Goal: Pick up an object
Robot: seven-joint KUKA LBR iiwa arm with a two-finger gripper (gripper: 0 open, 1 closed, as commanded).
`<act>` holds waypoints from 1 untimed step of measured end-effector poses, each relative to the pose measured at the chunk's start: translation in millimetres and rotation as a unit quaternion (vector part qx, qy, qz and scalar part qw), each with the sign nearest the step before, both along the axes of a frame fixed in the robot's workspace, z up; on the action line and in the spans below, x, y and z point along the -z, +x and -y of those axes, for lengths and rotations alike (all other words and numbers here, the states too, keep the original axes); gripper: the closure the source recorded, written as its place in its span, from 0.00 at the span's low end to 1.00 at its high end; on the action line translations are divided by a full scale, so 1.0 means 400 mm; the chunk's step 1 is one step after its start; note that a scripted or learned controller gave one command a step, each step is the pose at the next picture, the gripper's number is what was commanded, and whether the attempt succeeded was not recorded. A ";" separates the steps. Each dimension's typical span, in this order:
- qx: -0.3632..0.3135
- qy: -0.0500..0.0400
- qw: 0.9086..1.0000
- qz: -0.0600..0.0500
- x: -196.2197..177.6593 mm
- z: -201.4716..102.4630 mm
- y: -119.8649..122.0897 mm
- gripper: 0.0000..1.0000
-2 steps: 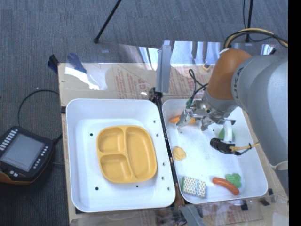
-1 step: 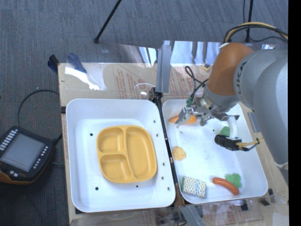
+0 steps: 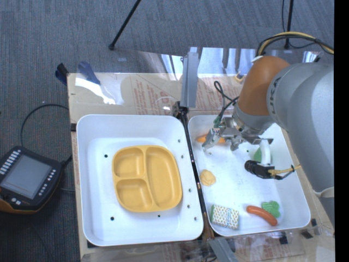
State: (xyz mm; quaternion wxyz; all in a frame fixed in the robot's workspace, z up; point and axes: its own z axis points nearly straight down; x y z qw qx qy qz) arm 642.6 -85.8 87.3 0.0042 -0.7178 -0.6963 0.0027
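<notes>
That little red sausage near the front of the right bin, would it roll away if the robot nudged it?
Probably. The sausage looks round and smooth, so a sideways nudge would likely roll it. It lies against a green piece, which might stop it on that side. It looks like a small plastic toy, so likely light and stiff.

Left bin [image 3: 90, 146]: shallow, white, rounded corners, beside the right bin and touching it along the middle divide.
Yellow tray [image 3: 146, 177]: three compartments, lies flat in the middle of the left bin, slightly turned.
Right bin [image 3: 297, 201]: shallow, white, speckled floor.
Tabletop [image 3: 136, 94]: brownish board with red printed lettering, glare on its far edge.
Metal post [image 3: 190, 81]: grey, upright, behind the seam between the bins.
Pendant [image 3: 24, 178]: dark handheld unit with grey screen, on the carpet at left, black cable looping from it.
Carpet [image 3: 60, 21]: grey, ribbed.
Tripod leg [image 3: 128, 19]: thin, black, slanting to the floor.
</notes>
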 end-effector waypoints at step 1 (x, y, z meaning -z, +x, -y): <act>0.071 0.000 0.997 -0.001 0.011 0.018 -0.050 0.00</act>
